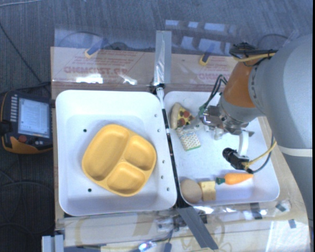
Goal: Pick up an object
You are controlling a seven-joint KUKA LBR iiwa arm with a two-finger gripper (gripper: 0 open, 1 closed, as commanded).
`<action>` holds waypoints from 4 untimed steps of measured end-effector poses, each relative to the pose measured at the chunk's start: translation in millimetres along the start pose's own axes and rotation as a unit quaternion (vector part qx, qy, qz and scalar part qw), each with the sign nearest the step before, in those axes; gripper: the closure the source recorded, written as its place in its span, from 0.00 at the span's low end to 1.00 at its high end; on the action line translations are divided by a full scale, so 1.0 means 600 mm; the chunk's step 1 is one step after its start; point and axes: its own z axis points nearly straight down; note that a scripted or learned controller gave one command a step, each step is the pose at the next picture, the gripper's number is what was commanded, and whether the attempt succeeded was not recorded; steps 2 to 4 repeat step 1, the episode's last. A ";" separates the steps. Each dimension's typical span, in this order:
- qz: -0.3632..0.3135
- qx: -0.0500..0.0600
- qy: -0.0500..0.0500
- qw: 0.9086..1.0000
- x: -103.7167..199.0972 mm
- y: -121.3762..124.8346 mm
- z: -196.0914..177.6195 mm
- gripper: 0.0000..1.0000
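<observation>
In the right bin point(262, 190) lie several small toy foods. A pizza slice point(181, 115) rests near the bin's upper left corner, and just below it sits a pale, speckled cracker-like square point(189, 139). The gripper point(218, 126) hangs just to the right of these two, low over the bin floor; its state cannot be told from here, and nothing shows in its grasp. Along the near wall sit a smooth tan egg point(190, 190), a yellowish block point(208, 190) touching it, and an orange carrot point(236, 179) with a green tip. The left bin point(68, 114) holds a glossy yellow divided plate point(119, 159) with three rounded compartments.
</observation>
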 end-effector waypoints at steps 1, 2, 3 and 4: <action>-0.069 0.013 0.002 0.998 -0.162 0.113 -0.037 0.00; -0.069 0.013 0.002 0.998 -0.162 0.113 -0.037 0.00; -0.069 0.013 0.002 0.998 -0.162 0.113 -0.037 0.00; -0.069 0.013 0.002 0.998 -0.162 0.113 -0.037 0.00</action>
